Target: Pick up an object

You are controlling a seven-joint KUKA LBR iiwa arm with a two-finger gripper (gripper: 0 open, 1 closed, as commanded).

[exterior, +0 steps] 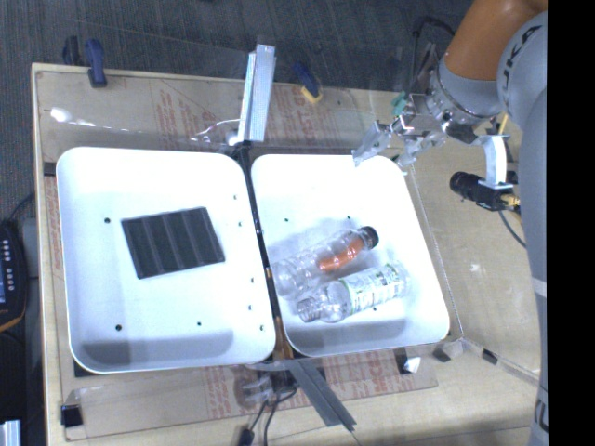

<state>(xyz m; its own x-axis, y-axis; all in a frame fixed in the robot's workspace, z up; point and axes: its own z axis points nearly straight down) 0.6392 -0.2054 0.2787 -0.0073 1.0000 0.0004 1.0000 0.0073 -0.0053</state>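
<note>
Two clear plastic bottles lying side by side near the right bin's front edge, one with an orange label. Dark ridged mat flat in the left bin. Gripper spread open with nothing between its fingers, above the right bin's far right corner

Two white bins sit side by side mid-frame. The left bin holds a dark ribbed pad. The right bin holds two clear bottles: an orange-tinted bottle and a green-labelled bottle. The gripper hangs at that bin's upper right corner.
</note>
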